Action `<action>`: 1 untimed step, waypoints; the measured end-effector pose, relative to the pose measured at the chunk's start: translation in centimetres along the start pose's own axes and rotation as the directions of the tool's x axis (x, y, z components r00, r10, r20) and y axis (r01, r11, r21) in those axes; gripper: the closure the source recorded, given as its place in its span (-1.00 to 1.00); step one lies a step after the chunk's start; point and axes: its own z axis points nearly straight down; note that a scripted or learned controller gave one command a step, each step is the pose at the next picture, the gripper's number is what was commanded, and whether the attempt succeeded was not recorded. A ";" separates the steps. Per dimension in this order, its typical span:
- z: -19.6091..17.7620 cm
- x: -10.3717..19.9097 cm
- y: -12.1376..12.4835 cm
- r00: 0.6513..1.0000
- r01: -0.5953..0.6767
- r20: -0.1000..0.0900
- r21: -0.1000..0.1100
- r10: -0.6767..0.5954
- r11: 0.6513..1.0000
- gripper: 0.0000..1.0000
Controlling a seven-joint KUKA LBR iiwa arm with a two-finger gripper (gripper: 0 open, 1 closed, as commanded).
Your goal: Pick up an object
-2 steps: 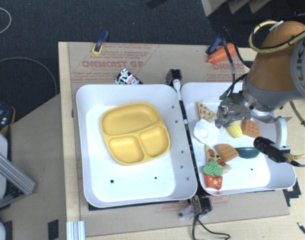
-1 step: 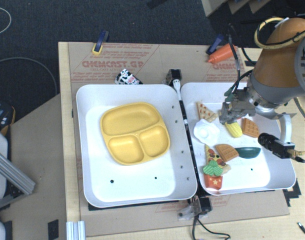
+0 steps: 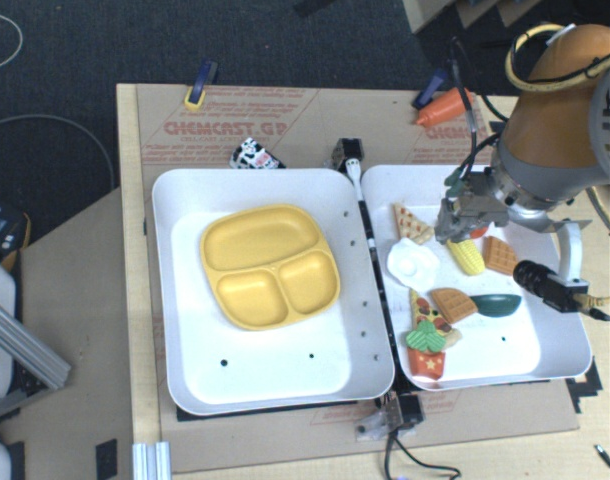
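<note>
My gripper (image 3: 461, 226) hangs low over the back part of the right bin (image 3: 565, 353), reaching in from the right. Just under and in front of it lies a yellow corn cob (image 3: 468, 258), with a small red-orange piece (image 3: 477, 231) beside the gripper's tip. A pizza slice (image 3: 413, 224) lies to its left and a waffle (image 3: 501, 255) to its right. Nearer the front are a white fried egg (image 3: 413, 263), a brown pastry (image 3: 452, 304), a teal piece (image 3: 498, 305) and a red and green toy (image 3: 426, 351).
The left bin (image 3: 185, 348) holds a yellow divided plate (image 3: 271, 265). A black cable part (image 3: 547, 285) hangs off the arm over the right bin. An orange clamp (image 3: 441, 108), a blue-yellow clamp (image 3: 198, 86) and a black-and-white toy (image 3: 254, 155) lie on the board behind the bins.
</note>
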 end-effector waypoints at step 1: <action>0.2 0.0 0.3 1.000 0.000 0.000 0.002 0.000 1.000 1.00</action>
